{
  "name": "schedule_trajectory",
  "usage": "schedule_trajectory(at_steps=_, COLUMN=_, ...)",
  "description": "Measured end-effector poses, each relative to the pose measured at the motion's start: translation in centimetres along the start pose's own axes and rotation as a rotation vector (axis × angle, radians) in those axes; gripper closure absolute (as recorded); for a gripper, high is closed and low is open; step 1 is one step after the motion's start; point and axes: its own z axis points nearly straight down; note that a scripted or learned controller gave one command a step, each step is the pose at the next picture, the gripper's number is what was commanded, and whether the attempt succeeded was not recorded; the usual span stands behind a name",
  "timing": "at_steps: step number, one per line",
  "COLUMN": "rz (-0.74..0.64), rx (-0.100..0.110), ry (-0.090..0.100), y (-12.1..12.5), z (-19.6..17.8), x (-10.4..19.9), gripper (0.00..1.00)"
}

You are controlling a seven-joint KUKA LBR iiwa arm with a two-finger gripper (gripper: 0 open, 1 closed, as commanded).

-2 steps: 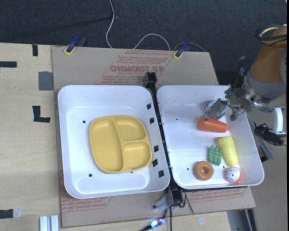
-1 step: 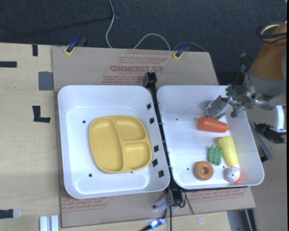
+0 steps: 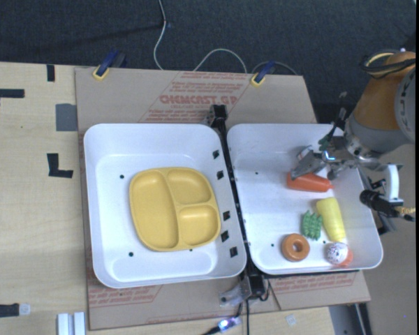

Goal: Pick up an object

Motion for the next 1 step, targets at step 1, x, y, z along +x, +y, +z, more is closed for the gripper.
schedule_trajectory(at_steps=1, rz=-0.001, rx=-0.015, ry=-0.008, y=0.93, z=4.43, x=-0.89, gripper=0.0)
